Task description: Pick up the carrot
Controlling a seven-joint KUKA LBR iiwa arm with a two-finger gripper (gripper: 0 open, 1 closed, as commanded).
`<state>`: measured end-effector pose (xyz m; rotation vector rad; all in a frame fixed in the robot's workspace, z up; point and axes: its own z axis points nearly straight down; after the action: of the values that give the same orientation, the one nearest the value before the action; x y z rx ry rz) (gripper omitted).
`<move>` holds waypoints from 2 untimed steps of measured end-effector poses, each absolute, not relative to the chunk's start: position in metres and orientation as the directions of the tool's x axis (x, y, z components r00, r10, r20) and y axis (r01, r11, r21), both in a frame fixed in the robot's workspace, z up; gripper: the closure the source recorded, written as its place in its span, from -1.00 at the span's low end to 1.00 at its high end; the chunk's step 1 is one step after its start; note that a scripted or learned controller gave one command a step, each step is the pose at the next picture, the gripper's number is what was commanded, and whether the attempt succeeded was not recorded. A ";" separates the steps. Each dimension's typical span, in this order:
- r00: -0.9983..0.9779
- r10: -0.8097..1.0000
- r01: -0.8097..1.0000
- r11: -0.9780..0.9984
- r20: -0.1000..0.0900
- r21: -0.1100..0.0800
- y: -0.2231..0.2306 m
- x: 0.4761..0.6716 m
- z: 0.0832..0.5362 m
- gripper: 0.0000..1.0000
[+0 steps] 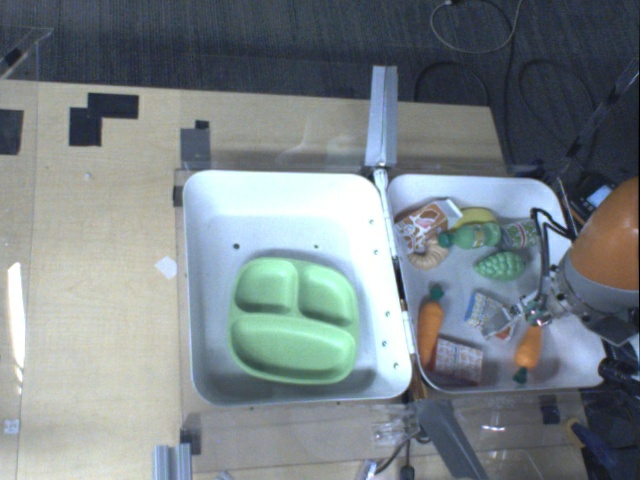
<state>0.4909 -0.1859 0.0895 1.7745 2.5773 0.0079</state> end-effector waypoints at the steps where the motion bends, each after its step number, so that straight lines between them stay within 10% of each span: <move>1: -0.360 0.933 0.933 0.360 -0.009 0.018 -0.184 0.494 0.101 1.00; 2: -0.376 0.926 0.926 0.377 -0.005 0.007 -0.153 0.489 0.231 1.00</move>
<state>0.4892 -0.1532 0.2306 1.7494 2.5993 0.0048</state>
